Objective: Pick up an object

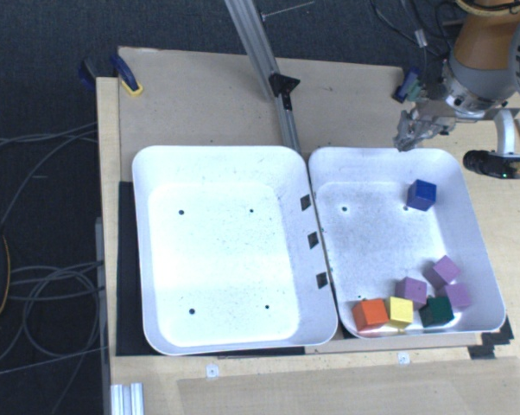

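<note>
My gripper [409,138] hangs over the far rim of the right bin [372,232], pointing down, and I see nothing between its fingers. A blue cube [421,194] lies alone in the bin's far right part, a short way in front of the gripper. In the near right corner sits a cluster of blocks: an orange one [371,313], a yellow one [401,310], a dark green one [435,311], and three purple ones [411,289] [445,271] [458,296].
The left bin [217,249] stands beside the right one, joined by black clips [313,239]. A slanted metal rail [260,50] crosses the bench behind the bins. Blue clamps [126,74] sit at the bench's far left corner. Cables lie on the floor at left.
</note>
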Robot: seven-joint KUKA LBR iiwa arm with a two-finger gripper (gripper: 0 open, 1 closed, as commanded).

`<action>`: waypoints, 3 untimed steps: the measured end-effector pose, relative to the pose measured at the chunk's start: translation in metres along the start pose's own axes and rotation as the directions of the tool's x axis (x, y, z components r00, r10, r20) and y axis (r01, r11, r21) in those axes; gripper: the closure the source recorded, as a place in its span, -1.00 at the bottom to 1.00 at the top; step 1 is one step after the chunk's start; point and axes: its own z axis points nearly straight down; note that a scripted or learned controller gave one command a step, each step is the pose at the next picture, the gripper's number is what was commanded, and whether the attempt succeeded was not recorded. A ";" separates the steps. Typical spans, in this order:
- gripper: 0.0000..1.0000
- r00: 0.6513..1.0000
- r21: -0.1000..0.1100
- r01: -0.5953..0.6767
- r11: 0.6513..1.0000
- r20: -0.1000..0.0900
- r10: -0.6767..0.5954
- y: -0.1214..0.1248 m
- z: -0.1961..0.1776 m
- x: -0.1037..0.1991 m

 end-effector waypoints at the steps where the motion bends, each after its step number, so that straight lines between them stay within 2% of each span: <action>1: 1.00 1.000 0.003 0.005 1.000 -0.003 -0.005 0.000 -0.014 0.054; 2: 1.00 1.000 0.007 0.005 1.000 -0.004 -0.005 -0.006 -0.025 0.103; 3: 1.00 1.000 0.012 0.005 1.000 -0.004 -0.005 -0.016 -0.013 0.160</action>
